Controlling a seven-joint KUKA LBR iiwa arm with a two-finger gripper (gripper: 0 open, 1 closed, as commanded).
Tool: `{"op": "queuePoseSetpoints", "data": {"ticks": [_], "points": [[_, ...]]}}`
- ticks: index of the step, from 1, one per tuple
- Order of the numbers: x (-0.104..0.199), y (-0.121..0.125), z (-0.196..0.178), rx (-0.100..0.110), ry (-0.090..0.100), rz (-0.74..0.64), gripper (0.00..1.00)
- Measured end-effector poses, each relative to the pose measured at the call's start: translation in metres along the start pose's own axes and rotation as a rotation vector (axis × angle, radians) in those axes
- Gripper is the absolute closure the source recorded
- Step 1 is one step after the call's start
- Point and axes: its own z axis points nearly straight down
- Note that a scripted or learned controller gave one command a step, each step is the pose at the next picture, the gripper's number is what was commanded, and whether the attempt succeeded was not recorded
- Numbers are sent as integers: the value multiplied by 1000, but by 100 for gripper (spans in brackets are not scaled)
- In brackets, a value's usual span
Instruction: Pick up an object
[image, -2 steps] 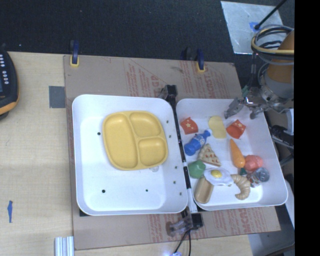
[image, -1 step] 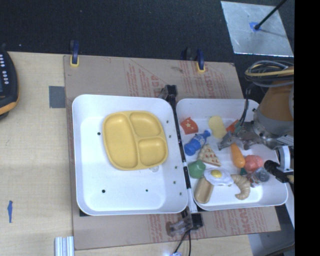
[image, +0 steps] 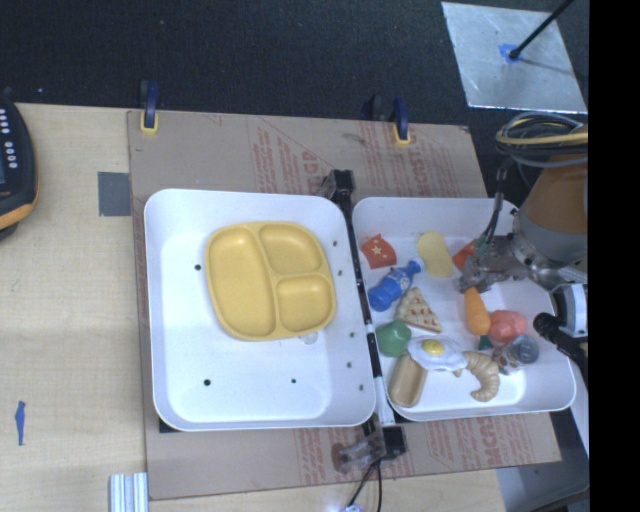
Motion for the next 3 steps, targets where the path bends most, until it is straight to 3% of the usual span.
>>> {"op": "queuePoseSetpoints", "data": {"ticks": [1, 2, 3], "points": [[50, -16, -70, -7, 1, -3, 100], [155, 40, -92, -9, 3, -11, 100], [199, -1, -130, -1, 3, -4, 100]]}}
